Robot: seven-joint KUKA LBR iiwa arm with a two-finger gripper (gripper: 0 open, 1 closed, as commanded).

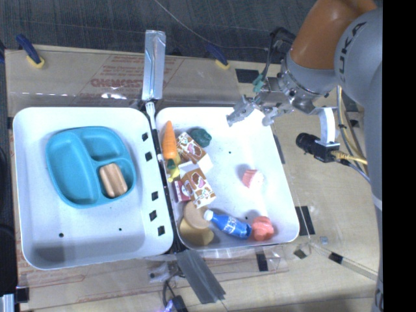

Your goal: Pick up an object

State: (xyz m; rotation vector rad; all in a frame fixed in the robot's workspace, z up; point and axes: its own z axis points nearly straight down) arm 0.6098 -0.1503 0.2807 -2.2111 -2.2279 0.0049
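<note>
Hovering with fingers spread and nothing between them, the gripper hangs well above-right of the carrot.

Dark ribbed flooring lies beyond the pale wooden desk; blue clamps grip its far edge.

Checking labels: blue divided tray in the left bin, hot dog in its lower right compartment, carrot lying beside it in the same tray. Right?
Not quite. The camera view shows the carrot in the right bin, along its left wall. The blue divided tray and hot dog are as stated.
</note>
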